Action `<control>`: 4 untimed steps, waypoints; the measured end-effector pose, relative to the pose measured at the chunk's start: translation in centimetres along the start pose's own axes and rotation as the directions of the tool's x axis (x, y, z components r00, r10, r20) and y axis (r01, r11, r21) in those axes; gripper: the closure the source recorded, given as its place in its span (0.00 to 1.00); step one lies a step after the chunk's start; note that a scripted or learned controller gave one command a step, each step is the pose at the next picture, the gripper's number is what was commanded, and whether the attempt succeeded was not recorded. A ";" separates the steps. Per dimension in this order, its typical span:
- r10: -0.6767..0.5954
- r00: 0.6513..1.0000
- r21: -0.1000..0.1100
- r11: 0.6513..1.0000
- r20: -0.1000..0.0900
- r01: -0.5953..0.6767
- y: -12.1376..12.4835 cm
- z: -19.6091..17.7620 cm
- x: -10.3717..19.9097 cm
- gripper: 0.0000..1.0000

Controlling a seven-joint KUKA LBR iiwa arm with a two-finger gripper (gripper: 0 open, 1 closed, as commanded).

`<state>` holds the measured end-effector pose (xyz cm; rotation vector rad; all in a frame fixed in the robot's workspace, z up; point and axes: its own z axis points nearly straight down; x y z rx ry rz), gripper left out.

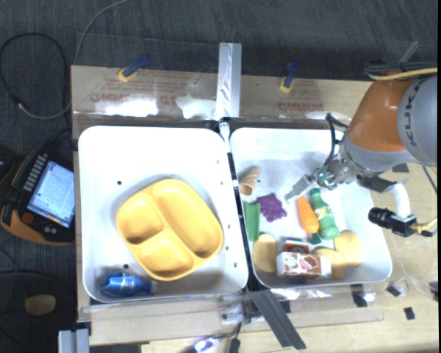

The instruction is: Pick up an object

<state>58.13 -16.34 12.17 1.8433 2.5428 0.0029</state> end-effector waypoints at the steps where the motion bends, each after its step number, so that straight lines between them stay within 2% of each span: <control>1: -0.068 0.998 -0.010 0.998 0.012 0.068 -2.9 3.0 4.0 0.00; 2: -0.069 0.998 -0.016 0.997 0.011 0.069 -2.6 1.9 4.2 1.00; 3: 0.119 0.993 0.004 0.993 0.002 -0.119 3.9 -6.1 7.8 1.00; 4: 0.120 0.993 0.005 0.993 0.001 -0.120 6.8 -6.1 9.1 1.00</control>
